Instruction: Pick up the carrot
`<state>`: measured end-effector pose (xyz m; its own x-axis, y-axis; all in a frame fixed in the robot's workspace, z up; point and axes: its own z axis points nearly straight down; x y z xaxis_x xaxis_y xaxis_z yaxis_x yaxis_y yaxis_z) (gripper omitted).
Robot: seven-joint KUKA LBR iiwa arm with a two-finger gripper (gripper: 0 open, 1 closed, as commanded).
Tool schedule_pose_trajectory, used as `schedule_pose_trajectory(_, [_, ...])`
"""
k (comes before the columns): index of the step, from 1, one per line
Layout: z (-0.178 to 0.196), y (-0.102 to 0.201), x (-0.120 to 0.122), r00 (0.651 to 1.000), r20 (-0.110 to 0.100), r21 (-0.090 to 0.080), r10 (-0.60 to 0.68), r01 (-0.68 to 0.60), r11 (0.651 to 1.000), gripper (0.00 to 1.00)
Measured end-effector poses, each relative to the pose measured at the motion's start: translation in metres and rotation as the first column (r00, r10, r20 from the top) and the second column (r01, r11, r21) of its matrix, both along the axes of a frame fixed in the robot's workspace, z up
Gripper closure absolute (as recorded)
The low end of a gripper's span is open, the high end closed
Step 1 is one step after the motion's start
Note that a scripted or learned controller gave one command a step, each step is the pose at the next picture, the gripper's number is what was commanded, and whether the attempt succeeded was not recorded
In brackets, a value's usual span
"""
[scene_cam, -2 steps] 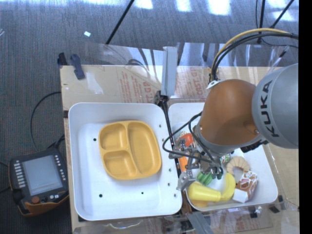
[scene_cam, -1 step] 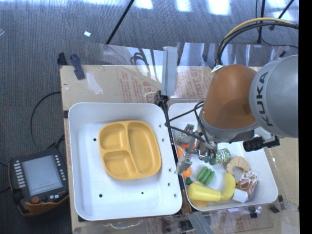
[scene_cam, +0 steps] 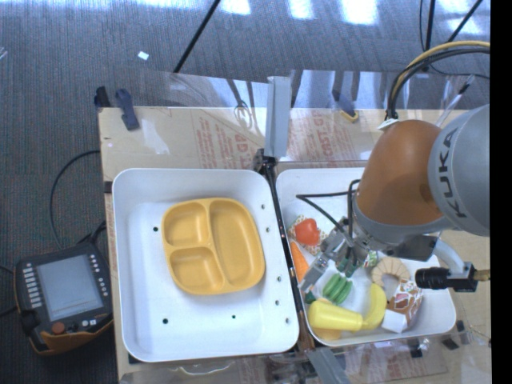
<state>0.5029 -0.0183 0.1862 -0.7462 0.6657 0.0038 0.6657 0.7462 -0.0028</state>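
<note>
The arm (scene_cam: 416,182), grey with an orange band, is the item nearest the camera and covers the upper part of the right bin. Working left to right: a teach pendant (scene_cam: 60,298) lies on the dark carpeted floor (scene_cam: 48,94) at lower left, with a cable running up from it. The bench top (scene_cam: 184,134) is bare board with printed lettering. The left bin (scene_cam: 136,198) holds a yellow divided plate (scene_cam: 214,244) with three compartments, set flat near the bin's centre. The right bin (scene_cam: 320,182) holds the play food. The carrot (scene_cam: 298,261) lies along the bin's left wall, just below a tomato (scene_cam: 307,231). The gripper (scene_cam: 326,264) hangs just beside the carrot, its tip low among the items; whether the fingers are apart or closed cannot be determined, and no item is seen between them. A green vegetable (scene_cam: 337,289), a yellow squash (scene_cam: 334,316), a banana (scene_cam: 376,304) and a bagel (scene_cam: 391,271) lie to the right.
</note>
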Motion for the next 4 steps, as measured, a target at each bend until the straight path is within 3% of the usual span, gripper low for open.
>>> schedule_pose_trajectory(1, [0.0,0.073,0.029,0.999,0.001,0.001,0.052,-0.052,0.999,0.0])
schedule_pose_trajectory(2, [0.008,0.072,0.028,0.998,-0.003,-0.001,0.056,-0.056,0.998,1.0])
schedule_pose_trajectory(3, [-0.001,0.058,-0.006,0.858,-0.002,-0.005,-0.514,0.514,0.858,1.0])
schedule_pose_trajectory(4, [-0.001,0.034,-0.024,0.487,0.0,-0.009,-0.874,0.874,0.487,1.0])
